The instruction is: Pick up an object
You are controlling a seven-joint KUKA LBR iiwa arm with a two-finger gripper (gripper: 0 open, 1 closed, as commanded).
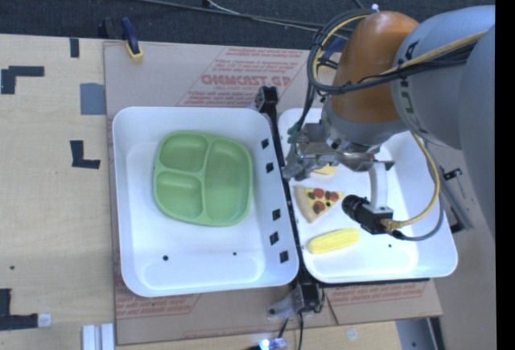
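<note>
Whether the gripper [310, 166] is released or clenched cannot be told; it is seen low at the left edge of the right bin [430, 256]. A toy pizza slice [316, 201] lies just below it, a toy corn cob [333, 241] toward the near edge. A green divided plate [203, 178] is held by the left bin [133, 260].

Blue-handled clamp [130, 38] at bench edge

Robotics lab, taped test bench [48, 179], loose cables [241, 12], white bins [129, 203], clamp [130, 38]
</note>
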